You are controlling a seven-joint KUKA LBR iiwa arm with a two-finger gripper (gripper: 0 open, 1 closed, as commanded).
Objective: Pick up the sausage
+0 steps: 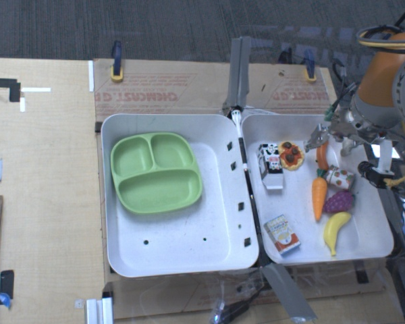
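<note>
Hovering pincer [326,142] beside, perhaps touching, the sausage [322,155]; grip unclear.

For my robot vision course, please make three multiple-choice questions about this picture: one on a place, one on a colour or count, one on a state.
1. Which bin holds the green plate?
A. left bin
B. right bin
C. neither

2. What colour is the banana?
A. red
B. yellow
C. blue

3. How does the carrot lie?
A. on the right bin floor
B. on the plate
C. outside the bins

Answers: 1 A, it sits in the left bin. 2 B, it is plainly yellow. 3 A, it rests beside the purple grapes.
</note>
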